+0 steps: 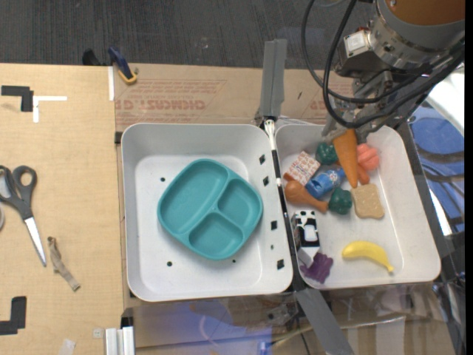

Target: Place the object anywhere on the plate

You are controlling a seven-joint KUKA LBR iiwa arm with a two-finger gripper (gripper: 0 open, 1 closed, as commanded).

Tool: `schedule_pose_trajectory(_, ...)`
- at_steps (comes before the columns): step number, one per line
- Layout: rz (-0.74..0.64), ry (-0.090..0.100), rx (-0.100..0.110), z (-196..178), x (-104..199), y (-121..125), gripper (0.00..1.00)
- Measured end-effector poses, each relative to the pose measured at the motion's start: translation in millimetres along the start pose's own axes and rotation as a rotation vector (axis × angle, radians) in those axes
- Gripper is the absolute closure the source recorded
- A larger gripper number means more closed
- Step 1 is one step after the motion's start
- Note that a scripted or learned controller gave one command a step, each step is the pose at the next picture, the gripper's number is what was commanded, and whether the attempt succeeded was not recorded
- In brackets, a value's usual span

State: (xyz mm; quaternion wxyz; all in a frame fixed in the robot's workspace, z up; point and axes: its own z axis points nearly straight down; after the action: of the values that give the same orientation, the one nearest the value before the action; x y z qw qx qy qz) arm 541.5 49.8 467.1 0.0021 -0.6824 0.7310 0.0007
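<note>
While the tan cardboard-covered worktop point(59, 198) spreads out to the left, two shallow white plastic bins sit side by side on it. The left bin point(140, 272) holds a teal three-compartment plastic plate point(211, 208), lying flat near the bin's middle with nothing on it. The right bin point(414, 250) carries a cluster of small toys. Over its far edge hangs the grey arm with its orange band point(425, 6), black cables looping around the wrist. The tool point(347, 120) sits low above the toys; whether it is open or closed cannot be told.

Just beneath it a long orange toy carrot point(346, 156) stands tilted among the pile, touching a pink round toy point(367, 157) on its right and a dark green lump point(327, 152) on its left. A tan toy slice of bread point(368, 202) lies nearer, and a yellow toy banana point(368, 255) rests well apart toward the near wall. A blue toy point(323, 183), a black-and-white toy point(307, 230) and a purple toy point(318, 268) lie along the bin's left side. Grey-handled scissors point(22, 205) lie on the worktop's far left.
</note>
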Motion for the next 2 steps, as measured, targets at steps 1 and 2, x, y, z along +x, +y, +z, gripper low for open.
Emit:
schedule_pose_trajectory(1, -0.14, 0.0, -0.003, 57, -47, -18, 1.0)
schedule_pose_trajectory(2, -0.144, 0.0, -0.001, 13, -44, 9, 1.0)
